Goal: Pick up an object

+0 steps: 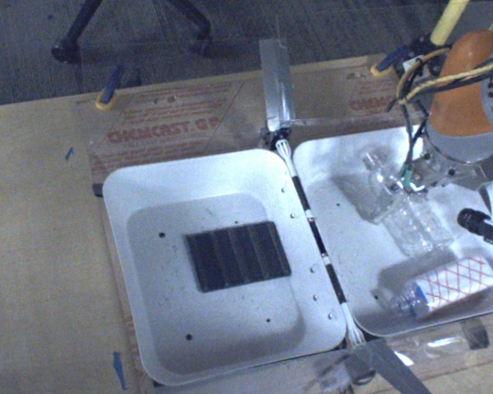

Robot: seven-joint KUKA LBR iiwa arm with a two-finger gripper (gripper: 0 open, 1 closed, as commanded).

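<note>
Faded red lettering "CHEMCAST GP" on the clear sheet (166,125) behind the bins, other print illegible

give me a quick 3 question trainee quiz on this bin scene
1. True or false: the dark ribbed rectangular mat lies in the left white bin.
2. Which bin holds the bottle with the red-checked label? A left, B right.
3. Fill in: the clear plastic bottle lies in the ___ bin, near the gripper.

Key: 1 true; 2 B, the right white bin; 3 right.
</note>
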